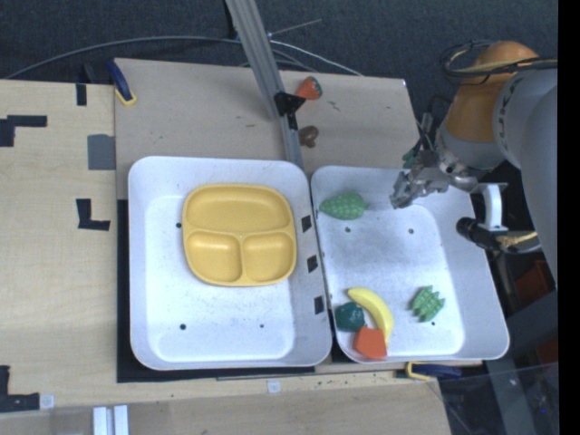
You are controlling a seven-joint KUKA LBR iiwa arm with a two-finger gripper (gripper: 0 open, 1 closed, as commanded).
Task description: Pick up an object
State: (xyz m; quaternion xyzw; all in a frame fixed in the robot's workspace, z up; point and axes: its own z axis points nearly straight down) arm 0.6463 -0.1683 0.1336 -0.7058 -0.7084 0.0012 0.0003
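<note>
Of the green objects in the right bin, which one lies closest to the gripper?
The oval green toy at the bin's far left corner; the gripper hangs just right of it. The other greens sit near the front.

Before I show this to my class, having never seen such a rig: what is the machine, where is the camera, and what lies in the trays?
One camera looks down at a slant on a bench with two white bins. The grey and orange arm is a robot reaching in from the right; its hand hangs over the right bin's far edge, with nothing seen in it. The left bin holds a yellow plate. The right bin holds a green lump, a banana, a dark green piece, an orange block and a green toy.
</note>
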